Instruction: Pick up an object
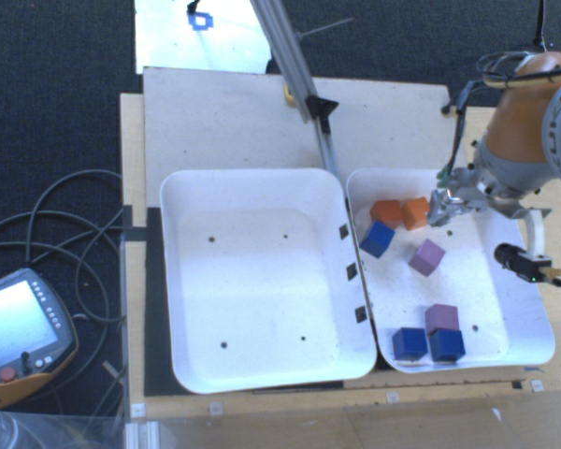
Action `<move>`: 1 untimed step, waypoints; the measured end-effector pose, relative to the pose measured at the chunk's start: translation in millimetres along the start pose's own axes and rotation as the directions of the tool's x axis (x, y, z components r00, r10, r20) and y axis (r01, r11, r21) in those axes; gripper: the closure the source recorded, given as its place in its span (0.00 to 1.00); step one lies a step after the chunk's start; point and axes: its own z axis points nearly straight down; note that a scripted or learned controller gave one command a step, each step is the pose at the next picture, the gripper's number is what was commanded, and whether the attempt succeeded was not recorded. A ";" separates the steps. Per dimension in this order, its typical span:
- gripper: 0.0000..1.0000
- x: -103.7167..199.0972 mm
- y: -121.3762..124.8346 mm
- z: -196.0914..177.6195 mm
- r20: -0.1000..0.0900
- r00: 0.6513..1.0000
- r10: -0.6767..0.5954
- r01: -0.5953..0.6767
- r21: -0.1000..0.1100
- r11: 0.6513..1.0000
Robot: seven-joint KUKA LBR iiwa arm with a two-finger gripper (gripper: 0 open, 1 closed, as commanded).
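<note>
Gripper [439, 209] sits low in the right bin [533, 321], near that bin's far left part; arm [528, 120] with orange band comes in from the right. Cannot tell jaw state, tip too small and blurred against the bin floor.

Nearest to the jaws: small orange block [415, 213], touching or just beside the tip on its left. Nothing visibly between the tip's parts, so no grasp confirmed. Second orange block [386, 213] just left of that one, the two touching side by side.

Next out: blue block [378, 239], left of and a bit toward the camera from the jaws, near the bin's left wall, just beside the second orange block. Light purple block [427, 257] toward the camera from the jaws, apart from the tip, standing alone and tilted.

Farther, at the bin's near side: dark purple block [441, 318], with two blue blocks in front of it, one [409, 343] to the left, one [447, 345] directly below it in view, touching it.

Black part [519, 262] hangs off the wrist, right of the jaws, over the bin floor.

Well left of the jaws: left bin [262, 279], white, a few dark dots on its floor. Grey pole [285, 40] slants over the bench beyond both bins. Far left, off the bench: teach pendant [19, 335] with cables [65, 223] on dark floor.
</note>
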 end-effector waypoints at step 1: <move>1.00 0.9 -5.2 -61.9 0.001 1.000 0.000 0.000 -0.002 1.000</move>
